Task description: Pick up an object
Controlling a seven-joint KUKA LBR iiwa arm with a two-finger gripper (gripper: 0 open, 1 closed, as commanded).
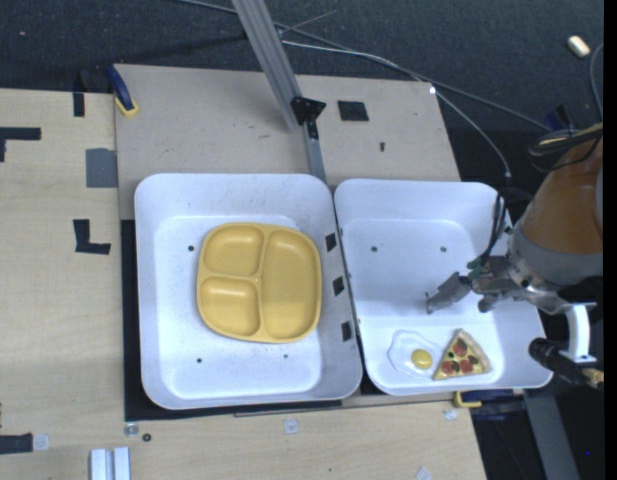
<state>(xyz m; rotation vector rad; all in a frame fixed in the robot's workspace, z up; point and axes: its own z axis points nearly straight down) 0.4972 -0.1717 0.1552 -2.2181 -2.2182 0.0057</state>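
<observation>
Down at the near rim of the right bin (418, 196), two toy foods sit side by side: a fried egg (412, 354), white with a yellow yolk, and just to its right a pizza slice (460, 357), a flat triangle with a tan crust edge and red toppings, its tip pointing away towards the far wall. The two are nearly touching. Above them, further into the same bin, the claw (443, 299) hangs low on the end of the arm (563, 230), its dark fingers reaching left across the white floor. They look slightly parted, and there's nothing between them. So here's the key line: both pieces lie on the near side of the claw, the egg a little to its left, the pizza almost straight below the fingertips. I'd call the pizza the nearer target, though either is close. Over in the left bin (168, 288), a yellow divided plate (258, 281) lies flat, well apart from the action. Tabletop (48, 268) beyond is bare wood.
</observation>
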